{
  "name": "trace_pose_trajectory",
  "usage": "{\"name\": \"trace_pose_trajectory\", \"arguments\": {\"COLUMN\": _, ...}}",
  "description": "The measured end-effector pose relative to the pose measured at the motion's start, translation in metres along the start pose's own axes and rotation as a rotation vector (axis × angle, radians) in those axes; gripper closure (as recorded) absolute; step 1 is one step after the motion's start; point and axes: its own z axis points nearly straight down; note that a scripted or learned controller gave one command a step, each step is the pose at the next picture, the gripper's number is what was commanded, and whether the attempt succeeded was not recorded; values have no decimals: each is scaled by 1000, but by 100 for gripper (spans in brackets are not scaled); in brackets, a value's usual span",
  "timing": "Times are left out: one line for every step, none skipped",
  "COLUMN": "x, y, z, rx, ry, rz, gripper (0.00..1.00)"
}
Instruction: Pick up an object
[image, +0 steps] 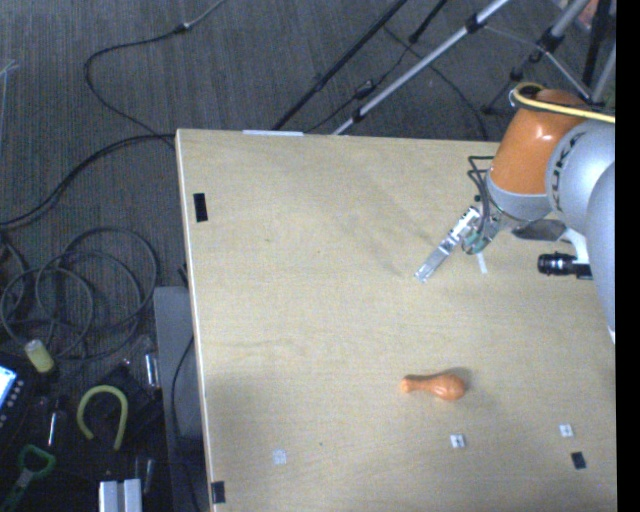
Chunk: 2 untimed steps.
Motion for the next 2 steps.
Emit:
{"name": "trace_pose_trajectory", "arguments": {"x": 0, "y": 2, "z": -10, "rx": -5, "ry": -2, "rz": 0, "gripper": 100}}
{"name": "trace_pose_trajectory", "arguments": {"x": 68, "y": 39, "z": -96, "rx": -3, "ry": 2, "rz": 64, "gripper": 100}}
